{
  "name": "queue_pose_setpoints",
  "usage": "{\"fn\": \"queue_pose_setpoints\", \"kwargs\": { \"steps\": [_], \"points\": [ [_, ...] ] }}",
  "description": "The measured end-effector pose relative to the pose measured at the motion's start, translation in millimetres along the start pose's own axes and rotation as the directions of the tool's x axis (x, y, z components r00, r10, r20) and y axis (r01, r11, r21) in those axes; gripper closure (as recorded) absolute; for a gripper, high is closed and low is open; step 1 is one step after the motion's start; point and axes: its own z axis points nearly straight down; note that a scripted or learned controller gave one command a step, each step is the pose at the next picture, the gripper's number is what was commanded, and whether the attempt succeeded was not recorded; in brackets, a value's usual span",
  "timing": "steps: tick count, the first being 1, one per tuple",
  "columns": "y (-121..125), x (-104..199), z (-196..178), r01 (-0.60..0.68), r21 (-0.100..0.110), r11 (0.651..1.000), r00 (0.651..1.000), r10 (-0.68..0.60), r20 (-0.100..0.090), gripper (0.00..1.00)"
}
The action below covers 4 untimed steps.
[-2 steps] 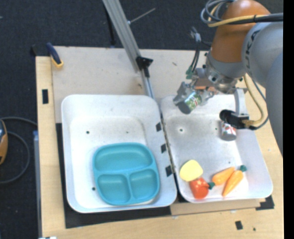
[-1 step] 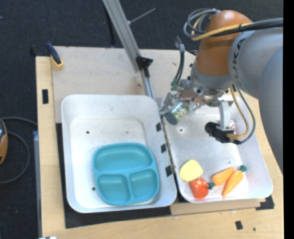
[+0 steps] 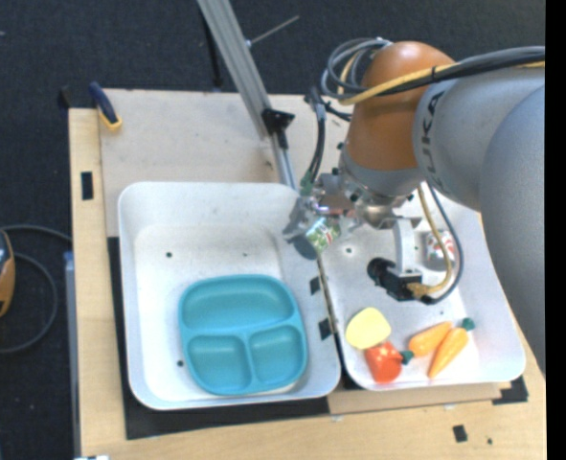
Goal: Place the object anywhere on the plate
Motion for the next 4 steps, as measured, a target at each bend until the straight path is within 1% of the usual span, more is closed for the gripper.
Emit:
{"fn": "queue_pose_setpoints", "kwargs": {
  "steps": [1, 2, 3, 4],
  "points": [
    [-31.6, 43.3, -6.8, 0.001, 0.000, 1.000, 1.000, -0.001, -0.001, 1.00],
    [-43.9, 90.1, -4.0, 0.002, 0.000, 1.000, 1.000, -0.002, -0.002, 1.00],
    [-62.4, 137.6, -21.4, 0.003, -0.003, 1.000, 1.000, -0.003, -0.002, 1.00],
    [-61.6, 134.2, -20.5, -0.002, -0.002, 1.000, 1.000, 0.002, -0.001, 0.00]
  ]
}}
